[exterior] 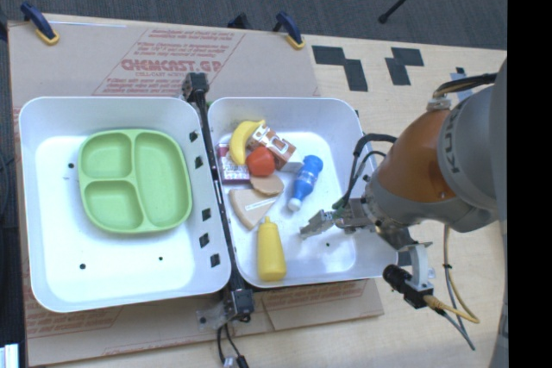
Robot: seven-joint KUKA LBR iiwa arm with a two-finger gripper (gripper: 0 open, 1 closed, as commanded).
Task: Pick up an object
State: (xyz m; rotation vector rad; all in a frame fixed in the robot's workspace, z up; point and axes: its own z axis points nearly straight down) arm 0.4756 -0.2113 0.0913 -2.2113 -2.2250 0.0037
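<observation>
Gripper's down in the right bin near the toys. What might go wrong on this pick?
The gripper sits over bare bin floor between the blue bottle and the yellow mustard bottle, so it may close on nothing. The toys are crowded: banana, tomato and bread slice touch, so a grab there could nudge neighbours.

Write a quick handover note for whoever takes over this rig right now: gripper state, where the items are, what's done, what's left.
Gripper: low in the right white bin, fingers look empty, near its right-hand floor.
Items there: yellow plastic banana, red tomato, blue bottle with white cap, yellow squeeze bottle, tan bread-shaped slices, small printed packets.
Left white bin: green divided plate.
Done: nothing picked up.
Left: grasp one object and lift it; the blue bottle seems closest.
</observation>
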